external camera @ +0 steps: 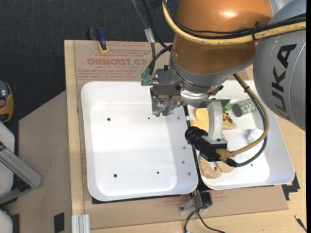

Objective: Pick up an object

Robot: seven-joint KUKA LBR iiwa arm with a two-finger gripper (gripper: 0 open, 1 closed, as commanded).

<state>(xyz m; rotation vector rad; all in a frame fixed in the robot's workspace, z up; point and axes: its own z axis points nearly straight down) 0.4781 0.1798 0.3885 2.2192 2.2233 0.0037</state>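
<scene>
The left bin (131, 149) lies bare and white on the bench (77, 130), under a board printed with red lettering. Above the bin's upper right corner hangs the gripper (160, 111), grey and blocky below the arm's orange band (218, 18); nothing shows between its fingers, and whether the jaws stand wide or narrow cannot be told from this slant. To the right, past the wrist and its looped cables, the right bin (272, 174) holds the objects: a yellow piece (201, 115), a small green item (243, 107), a pale lump (253, 135) and tan pieces (216, 169) near the front rim, partly hidden by the arm. By this evidence no object is yet picked. What is left appears to be the whole job: reach an object in the right bin, close on it and lift.
</scene>
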